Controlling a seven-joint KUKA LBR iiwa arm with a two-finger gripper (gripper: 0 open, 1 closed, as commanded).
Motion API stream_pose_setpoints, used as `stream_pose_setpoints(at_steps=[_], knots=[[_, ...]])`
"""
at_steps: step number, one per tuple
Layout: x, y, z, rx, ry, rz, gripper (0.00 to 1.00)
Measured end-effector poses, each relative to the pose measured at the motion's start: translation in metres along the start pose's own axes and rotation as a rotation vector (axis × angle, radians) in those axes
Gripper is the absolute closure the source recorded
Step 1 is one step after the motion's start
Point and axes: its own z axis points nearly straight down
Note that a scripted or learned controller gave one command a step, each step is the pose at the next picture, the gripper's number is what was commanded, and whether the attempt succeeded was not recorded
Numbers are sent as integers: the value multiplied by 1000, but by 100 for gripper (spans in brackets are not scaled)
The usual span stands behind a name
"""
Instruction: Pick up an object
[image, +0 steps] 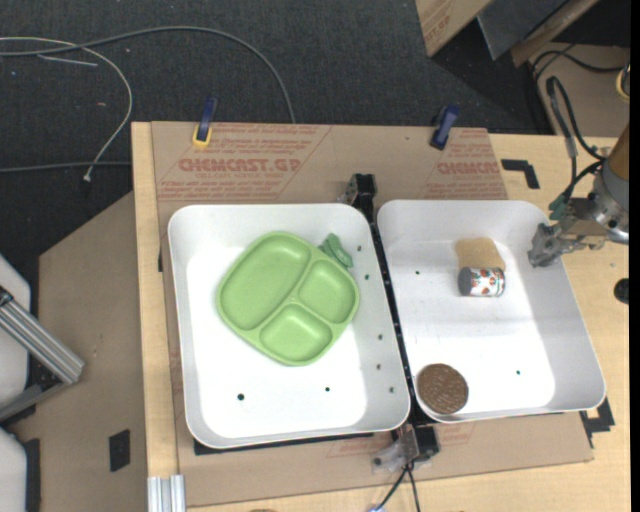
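The right bin (540, 330) holds a tan block (478, 250) with a small can (482, 282) lying on its side just in front of it. A brown round disc (442, 388) rests at that bin's front left corner. My gripper (549, 243) hangs over the right bin's far right rim, well to the right of the block and the can and apart from both. The left bin (200, 380) holds a green divided plate (288, 297), and a small dark green piece (337, 250) lies at its upper right edge.
Both bins sit on a cardboard sheet (150, 300) held by two blue clamps (206, 118) at the back. A black bracket (362, 189) sits between the bins at the back. Cables run along the right side near the arm.
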Motion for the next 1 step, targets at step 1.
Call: stream_pose_setpoints(at_steps=[1], knots=[[-2, 5, -64, 1, 0, -1, 100]])
